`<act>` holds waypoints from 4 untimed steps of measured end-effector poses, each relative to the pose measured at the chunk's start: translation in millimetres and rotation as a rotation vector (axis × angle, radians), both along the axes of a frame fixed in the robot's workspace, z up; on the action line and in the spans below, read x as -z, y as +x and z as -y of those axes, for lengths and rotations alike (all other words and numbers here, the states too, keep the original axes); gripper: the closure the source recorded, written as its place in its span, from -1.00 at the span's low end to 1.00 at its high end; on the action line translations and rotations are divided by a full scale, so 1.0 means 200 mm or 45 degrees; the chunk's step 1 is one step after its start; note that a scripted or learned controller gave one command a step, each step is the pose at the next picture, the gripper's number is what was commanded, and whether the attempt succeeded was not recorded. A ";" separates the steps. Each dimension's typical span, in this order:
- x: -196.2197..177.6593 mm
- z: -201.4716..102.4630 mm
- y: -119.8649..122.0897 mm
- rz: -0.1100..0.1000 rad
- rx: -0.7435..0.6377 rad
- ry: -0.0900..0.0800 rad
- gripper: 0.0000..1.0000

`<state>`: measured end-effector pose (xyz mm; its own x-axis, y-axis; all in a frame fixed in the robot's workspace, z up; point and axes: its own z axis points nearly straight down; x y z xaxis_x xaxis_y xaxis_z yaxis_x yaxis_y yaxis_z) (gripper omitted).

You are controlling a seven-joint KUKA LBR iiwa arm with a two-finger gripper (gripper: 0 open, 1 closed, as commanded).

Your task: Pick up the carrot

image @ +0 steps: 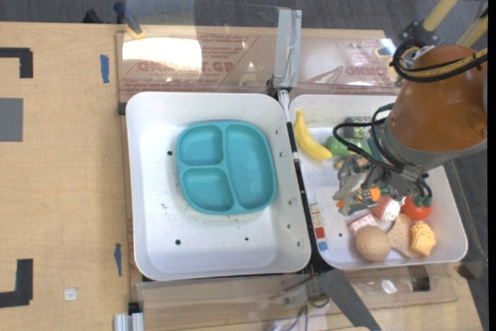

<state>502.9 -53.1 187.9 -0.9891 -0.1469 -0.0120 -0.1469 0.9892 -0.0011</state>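
In the right bin, the carrot shows as a small orange piece in a pile of toy food, partly hidden by my gripper. The gripper is low over the pile, right at the carrot's left side and touching or nearly touching it. The wrist with its orange band covers the bin's upper right. The carrot looks to be lying in the pile rather than lifted.
Around the carrot lie a yellow banana, a green item, a red tomato, a tan roll and a yellow-orange wedge. The left bin holds a teal divided plate.
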 end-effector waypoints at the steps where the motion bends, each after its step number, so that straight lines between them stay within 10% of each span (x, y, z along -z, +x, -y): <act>1: -0.04 0.00 0.01 0.004 0.000 0.000 1.00; 3: -0.15 -0.01 0.03 0.027 -0.005 -0.001 1.00; 4: -0.61 -0.17 0.01 0.002 -0.151 -0.002 1.00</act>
<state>504.8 -19.9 310.2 -0.9648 -0.2626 -0.0132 -0.2626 0.9649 -0.0030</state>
